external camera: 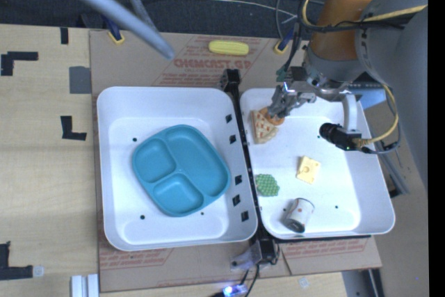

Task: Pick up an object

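The gripper (281,102) sits in the upper middle of the frame, at the upper left corner of the right bin (361,219). Its tip is right over a tan, waffle-patterned slice of toy pizza (263,126), and the upper edge of that slice is hidden beneath it. Whether the tool is parted, closed, or clamped on the slice cannot be told from this angle, since the wrist hardware covers that spot.

The arm (361,17) fills the upper right of the frame, its orange band rounded and bright, and its grey body is cut off by the frame edge. Cables loop around it and hide part of the bin's far rim.

Lower in the right bin lie 3 more things, apart from one another: a yellow cheese wedge (309,169) near the middle, a green textured disc (267,184) by the left wall, and a small grey cylinder (297,214) toward the bottom, hard to make out.

The left bin (118,149) holds a blue divided plate (181,169) with 3 compartments. Above the bins, on cardboard, lies a yellow banana-like toy (229,47).
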